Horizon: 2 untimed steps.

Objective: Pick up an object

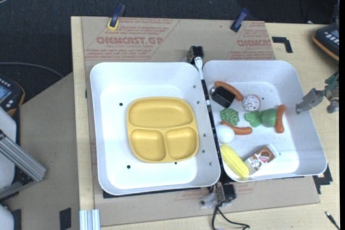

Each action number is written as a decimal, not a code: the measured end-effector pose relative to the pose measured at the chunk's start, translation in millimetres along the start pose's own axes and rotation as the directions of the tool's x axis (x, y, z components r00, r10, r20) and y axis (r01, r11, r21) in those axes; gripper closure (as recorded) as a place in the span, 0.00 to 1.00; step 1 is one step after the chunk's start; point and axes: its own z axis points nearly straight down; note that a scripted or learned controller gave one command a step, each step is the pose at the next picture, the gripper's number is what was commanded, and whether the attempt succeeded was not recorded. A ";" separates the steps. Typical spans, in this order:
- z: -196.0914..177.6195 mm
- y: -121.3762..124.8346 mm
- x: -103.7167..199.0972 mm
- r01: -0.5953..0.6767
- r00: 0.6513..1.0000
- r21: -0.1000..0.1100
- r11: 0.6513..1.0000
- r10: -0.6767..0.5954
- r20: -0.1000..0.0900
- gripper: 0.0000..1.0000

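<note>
The right bin [307, 137] holds several small things. Among them are a black block [221, 97] beside a reddish sausage [230, 89], a speckled white ball [251, 102] and a green broccoli piece [229, 116]. There is also a green vegetable [260, 118] joined to an orange piece [280, 118], plus a second sausage [241, 130]. Nearer the front lie a white egg [226, 136], a yellow corn cob [235, 162] and a brown-and-white packet [261, 157]. My gripper [309, 103] hangs at the bin's right rim, apart from all of them, holding nothing that I can see.
The left bin [108, 126] carries a yellow three-compartment plate [161, 129]. Both bins rest on a brown board [161, 40] with clamps at its back edge. A dark device [329, 37] sits at the far right.
</note>
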 end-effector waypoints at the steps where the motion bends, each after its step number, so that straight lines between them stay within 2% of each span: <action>1: -5.7 2.3 0.5 0.004 1.000 -0.011 1.000 -0.004 0.003 0.00; 2: 58.0 0.4 1.6 0.003 1.000 -0.004 1.000 -0.003 0.000 0.00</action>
